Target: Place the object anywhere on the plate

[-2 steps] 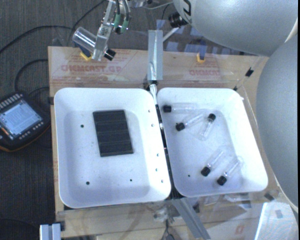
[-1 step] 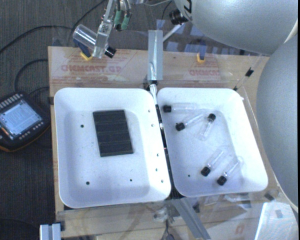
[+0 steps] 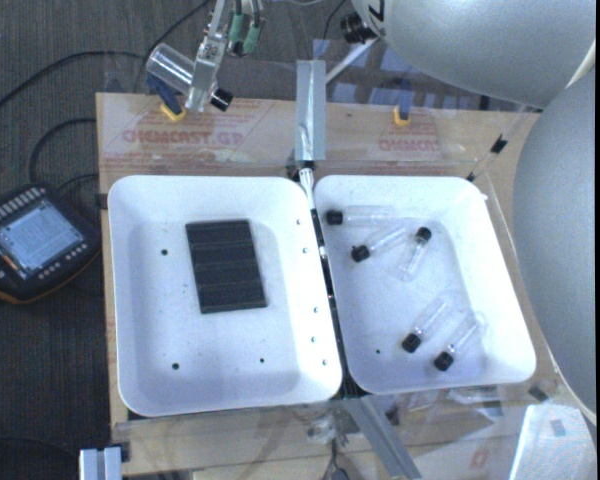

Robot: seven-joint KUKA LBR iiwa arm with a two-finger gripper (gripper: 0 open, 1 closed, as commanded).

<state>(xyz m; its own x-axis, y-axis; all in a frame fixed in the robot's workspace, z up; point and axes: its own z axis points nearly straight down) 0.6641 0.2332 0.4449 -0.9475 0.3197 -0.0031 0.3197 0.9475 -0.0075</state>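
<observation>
Handheld control pendant (image 3: 30, 238): noted off the surface (image 3: 130, 138), to the left of the tool and nearer the camera.

Tool (image 3: 202, 96): observed over the far edge of the surface, beyond both bins. Whether it is open, closed or gripping anything cannot be told from this view.

Left bin (image 3: 130, 298): found directly on the near side of the tool. The black ribbed plate (image 3: 225, 265) is seen flat at its middle, nothing resting on it.

Right bin (image 3: 500, 298): found to the right of the tool and nearer. Five clear black-capped vials are recorded there, all lying on their sides: vial one (image 3: 365, 215), vial two (image 3: 380, 240), vial three (image 3: 415, 250), vial four (image 3: 427, 323), vial five (image 3: 460, 340).

Assessment: placement is judged not yet done. Should a pick be required, a vial lying apart from its neighbours is to be preferred, gripped across its body. Release is best made low over the plate, along the ribs, so that rolling is limited.
</observation>
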